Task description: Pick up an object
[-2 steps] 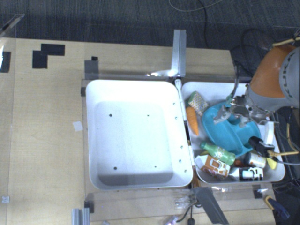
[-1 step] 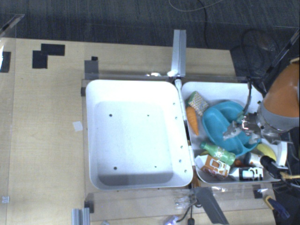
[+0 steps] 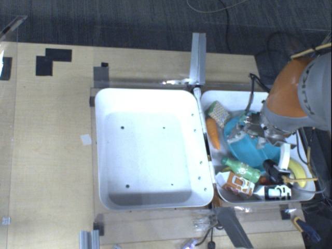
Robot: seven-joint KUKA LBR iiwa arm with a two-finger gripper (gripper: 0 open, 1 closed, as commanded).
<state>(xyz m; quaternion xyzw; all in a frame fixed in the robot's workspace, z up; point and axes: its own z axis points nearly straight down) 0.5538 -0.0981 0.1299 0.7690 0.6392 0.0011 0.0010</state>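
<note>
Blue bowl (image 3: 248,143) sits mid-clutter in the right bin (image 3: 207,98), and the jaws (image 3: 248,131) hang right over its near rim; whether they're spread or pressed together, I can't tell. Best play: drop straight down, straddle the rim, and avoid the carrot (image 3: 212,133) and green bottle (image 3: 241,169) alongside.

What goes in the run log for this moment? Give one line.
arm: over right bin | claw: above blue bowl | nearby: carrot, green bottle, banana | left bin: white
</note>
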